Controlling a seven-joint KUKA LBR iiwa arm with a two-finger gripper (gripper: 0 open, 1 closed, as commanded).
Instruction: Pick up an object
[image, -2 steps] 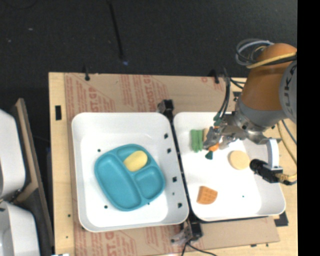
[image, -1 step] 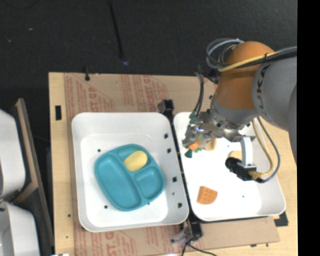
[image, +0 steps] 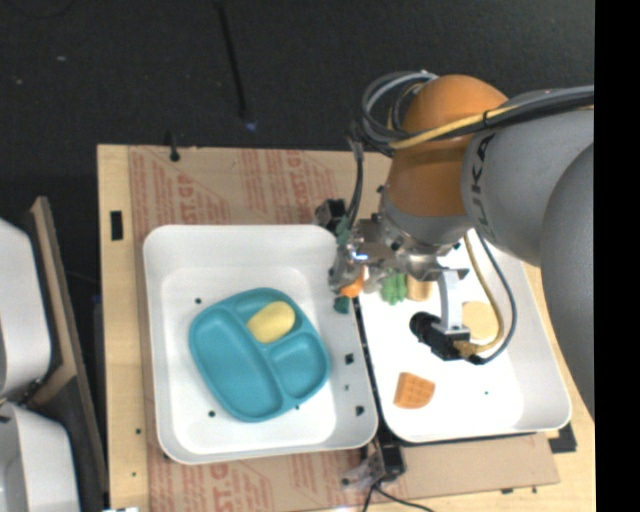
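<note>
The orange wedge, flat on the floor of the right bin toward its near edge, looks to me the easiest object to go for, since it lies alone with bare white around it. Going back from it, a pale tan piece sits nearer the bin's right side, beside a dark, looped fitting that hangs off the arm, and at the far left corner a small green thing and a bit of orange crowd against the dividing rim. The gripper hovers right over that far corner, buried under the wrist's grey housing and cables (from this angle I cannot tell how it is set, or whether anything is in it). To do this step well I would judge it should come straight down, centred on one piece, and well off the rim, because the corner clutter invites a glancing miss or a pinch against the wall. The wedge lies well apart from the gripper, toward the bin's near edge. In the left bin, a blue divided tray carries a yellow lump in its far compartment.
</note>
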